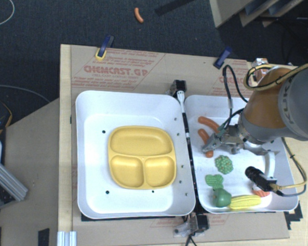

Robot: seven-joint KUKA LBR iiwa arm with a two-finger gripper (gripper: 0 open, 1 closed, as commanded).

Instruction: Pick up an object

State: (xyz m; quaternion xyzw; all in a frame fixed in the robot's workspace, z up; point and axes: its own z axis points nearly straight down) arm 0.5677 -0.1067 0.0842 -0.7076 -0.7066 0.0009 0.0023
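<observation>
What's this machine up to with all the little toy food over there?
A grey and orange robot arm reaches in from the right over the right-hand bin, its gripper low among toy foods. Its job is to pick one up. Near it lie two orange sausages, a green broccoli-like piece, more green pieces and a yellow corn cob. I can't see anything held yet. The left bin holds a yellow divided plate, untouched.
</observation>
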